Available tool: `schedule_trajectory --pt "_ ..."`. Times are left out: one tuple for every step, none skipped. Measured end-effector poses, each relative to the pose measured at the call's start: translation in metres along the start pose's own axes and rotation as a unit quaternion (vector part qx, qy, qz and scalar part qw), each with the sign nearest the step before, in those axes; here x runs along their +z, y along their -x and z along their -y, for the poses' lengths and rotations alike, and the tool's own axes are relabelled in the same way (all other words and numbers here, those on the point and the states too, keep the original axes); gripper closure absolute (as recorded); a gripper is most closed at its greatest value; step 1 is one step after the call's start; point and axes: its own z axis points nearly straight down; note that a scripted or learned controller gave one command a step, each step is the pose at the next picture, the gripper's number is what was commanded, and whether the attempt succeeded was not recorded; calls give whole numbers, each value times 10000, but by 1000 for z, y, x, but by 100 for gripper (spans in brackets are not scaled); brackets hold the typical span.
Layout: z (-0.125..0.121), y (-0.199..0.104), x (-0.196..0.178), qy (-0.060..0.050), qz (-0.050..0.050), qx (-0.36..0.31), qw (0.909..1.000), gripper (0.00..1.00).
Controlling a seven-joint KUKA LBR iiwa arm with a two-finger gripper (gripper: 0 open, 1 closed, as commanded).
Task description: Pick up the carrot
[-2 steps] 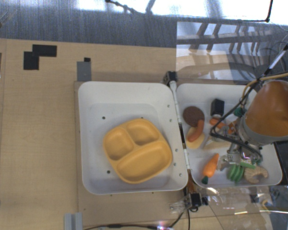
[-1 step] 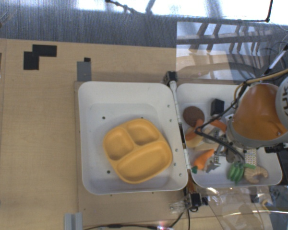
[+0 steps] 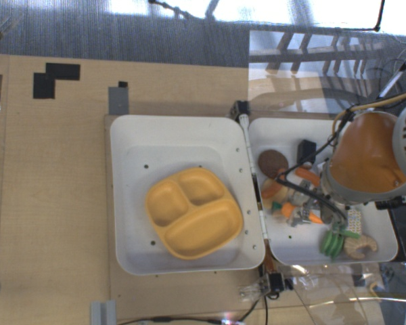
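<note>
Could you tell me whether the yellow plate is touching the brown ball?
Apart: the camera view shows the plate in the left bin, the ball in the right.

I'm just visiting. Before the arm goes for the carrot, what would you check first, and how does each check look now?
1. Carrot in view in the right bin: ok.
2. Arm above that bin: ok.
3. Gripper near the carrot: ok.
4. Carrot clear of neighbours: not ok, the brown round item and other pieces crowd it.
5. Carrot between the fingers: cannot tell.
6. Yellow plate out of the way in the left bin: ok.
</note>
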Motion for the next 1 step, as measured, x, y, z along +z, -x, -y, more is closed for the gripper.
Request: schedule_trajectory --pt "-33 70 -75 -23 -212 1436 9894 100"
